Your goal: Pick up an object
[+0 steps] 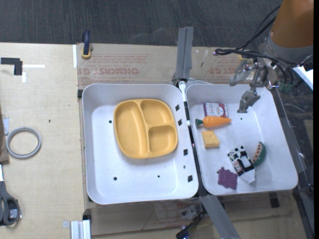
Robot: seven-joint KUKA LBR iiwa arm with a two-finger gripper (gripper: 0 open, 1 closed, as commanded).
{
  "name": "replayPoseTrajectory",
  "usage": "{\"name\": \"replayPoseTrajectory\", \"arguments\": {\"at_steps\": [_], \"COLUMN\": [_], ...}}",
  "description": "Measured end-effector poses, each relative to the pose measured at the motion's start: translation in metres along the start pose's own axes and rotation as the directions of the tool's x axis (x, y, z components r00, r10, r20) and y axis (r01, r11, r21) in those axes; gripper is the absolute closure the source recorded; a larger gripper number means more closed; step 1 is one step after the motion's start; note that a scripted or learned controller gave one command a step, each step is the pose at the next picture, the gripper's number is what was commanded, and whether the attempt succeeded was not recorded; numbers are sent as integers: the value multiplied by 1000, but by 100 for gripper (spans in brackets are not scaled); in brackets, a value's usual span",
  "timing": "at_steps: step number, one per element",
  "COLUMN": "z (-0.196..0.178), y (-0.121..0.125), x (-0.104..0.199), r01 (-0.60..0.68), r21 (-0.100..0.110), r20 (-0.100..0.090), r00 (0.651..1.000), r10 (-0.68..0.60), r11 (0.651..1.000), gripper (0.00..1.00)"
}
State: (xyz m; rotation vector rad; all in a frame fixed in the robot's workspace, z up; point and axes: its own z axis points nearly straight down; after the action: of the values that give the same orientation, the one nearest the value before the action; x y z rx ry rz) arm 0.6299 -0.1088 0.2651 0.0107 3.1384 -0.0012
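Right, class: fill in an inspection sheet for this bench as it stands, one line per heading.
Surface: two white bins, left bin, right bin, side by side on a bench.
Job's things: right bin holds carrot, cheese wedge, purple carton, purple piece, watermelon slice, black-and-white item.
Clutter: yellow divided plate in left bin.
Grippers: gripper above right bin's far edge, holding nothing.
Cables: black cables by the arm.
Surroundings: tape roll, scissors on bench's left.

The arm (pixel 298 19) is cut off by the top and right edges, so just its orange band and wrist show. At the surface's left edge, scissors (pixel 7 209) are cut off. The gripper (pixel 247 101) is too small to read its jaws.
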Motion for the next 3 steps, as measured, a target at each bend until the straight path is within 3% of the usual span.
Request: {"name": "replayPoseTrajectory", "arguments": {"at_steps": [1,2,3], "z": [164,153,172], "y": [-30,-29,-104], "x": [14,12,-13], "r01": [-53,-47,-111], "r21": [1,2,0], "r20": [7,15,2], "r00": [999,999,994], "r10": [53,47,111], "r11": [999,999,994], "gripper": [0,100,100]}}
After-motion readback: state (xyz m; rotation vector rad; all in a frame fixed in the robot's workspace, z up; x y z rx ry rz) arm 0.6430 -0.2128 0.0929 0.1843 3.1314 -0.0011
